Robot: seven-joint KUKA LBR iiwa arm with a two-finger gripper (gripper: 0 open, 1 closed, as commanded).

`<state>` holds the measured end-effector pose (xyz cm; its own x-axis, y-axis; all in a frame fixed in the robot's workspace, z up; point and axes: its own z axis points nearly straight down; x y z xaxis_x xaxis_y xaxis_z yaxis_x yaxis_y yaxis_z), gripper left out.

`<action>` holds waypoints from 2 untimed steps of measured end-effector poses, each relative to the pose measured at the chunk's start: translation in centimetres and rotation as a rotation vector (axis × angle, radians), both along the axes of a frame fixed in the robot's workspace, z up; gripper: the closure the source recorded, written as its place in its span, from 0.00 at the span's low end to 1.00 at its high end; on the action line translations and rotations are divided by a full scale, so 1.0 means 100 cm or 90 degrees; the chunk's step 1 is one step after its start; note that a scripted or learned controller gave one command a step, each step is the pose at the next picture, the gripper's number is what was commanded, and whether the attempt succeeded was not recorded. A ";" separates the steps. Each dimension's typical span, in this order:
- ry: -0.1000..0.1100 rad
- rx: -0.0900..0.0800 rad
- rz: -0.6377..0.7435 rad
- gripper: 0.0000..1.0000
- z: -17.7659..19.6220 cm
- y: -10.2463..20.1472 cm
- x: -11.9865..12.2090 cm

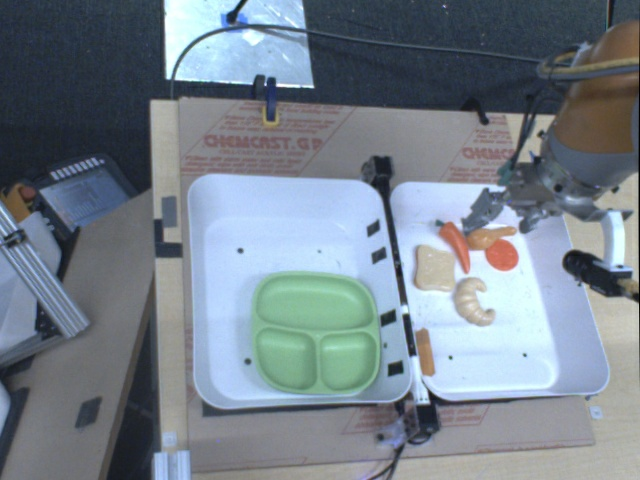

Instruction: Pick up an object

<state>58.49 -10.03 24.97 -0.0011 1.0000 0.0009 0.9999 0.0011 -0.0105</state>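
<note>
I see the gripper at the upper right of the frame, low over the right bin, just above a red pepper and a small orange carrot. Whether it grips anything I cannot tell. Near them lie a tomato slice, bread and a croissant. A green tray sits in the left bin.

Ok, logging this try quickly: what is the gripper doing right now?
Gripper: above the right bin, near the orange carrot; open or shut cannot be told, and nothing visibly held.
</note>
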 end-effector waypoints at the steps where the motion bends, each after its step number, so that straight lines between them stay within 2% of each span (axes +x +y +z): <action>1: -0.008 -0.001 0.001 0.00 0.006 0.000 0.002; 2: -0.005 0.000 0.000 0.00 -0.042 0.003 -0.007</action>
<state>57.76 -9.76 20.75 -0.0013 1.0000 0.0009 1.0000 0.0013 -0.0030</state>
